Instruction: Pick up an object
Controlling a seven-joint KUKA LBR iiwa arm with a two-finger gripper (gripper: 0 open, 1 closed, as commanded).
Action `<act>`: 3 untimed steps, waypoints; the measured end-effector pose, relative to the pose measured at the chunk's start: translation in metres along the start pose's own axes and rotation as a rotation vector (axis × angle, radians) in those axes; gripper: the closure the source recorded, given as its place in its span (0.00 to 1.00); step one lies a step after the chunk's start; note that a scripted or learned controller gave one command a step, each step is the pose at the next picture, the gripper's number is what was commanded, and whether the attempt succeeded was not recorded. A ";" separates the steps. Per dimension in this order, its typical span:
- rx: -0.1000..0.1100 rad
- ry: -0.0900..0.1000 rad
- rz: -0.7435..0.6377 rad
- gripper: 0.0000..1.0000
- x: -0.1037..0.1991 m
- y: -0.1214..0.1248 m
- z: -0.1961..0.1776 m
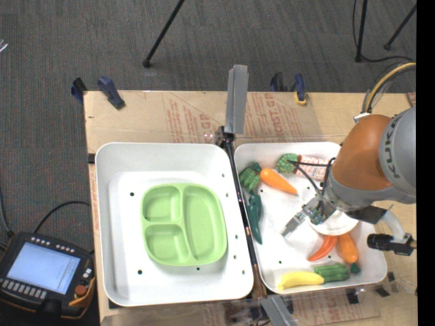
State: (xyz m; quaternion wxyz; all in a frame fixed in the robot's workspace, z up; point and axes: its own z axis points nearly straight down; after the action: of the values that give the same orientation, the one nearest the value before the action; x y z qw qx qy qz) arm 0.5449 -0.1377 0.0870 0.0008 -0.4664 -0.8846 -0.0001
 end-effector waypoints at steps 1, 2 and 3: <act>-0.001 -0.002 0.169 0.00 -0.002 0.080 -0.001; 0.004 -0.001 0.169 0.00 -0.017 0.107 0.000; -0.001 -0.001 0.208 0.00 -0.095 0.053 -0.002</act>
State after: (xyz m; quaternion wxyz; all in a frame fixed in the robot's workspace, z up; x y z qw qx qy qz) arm 0.6419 -0.1862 0.0884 -0.0001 -0.5559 -0.8312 -0.0002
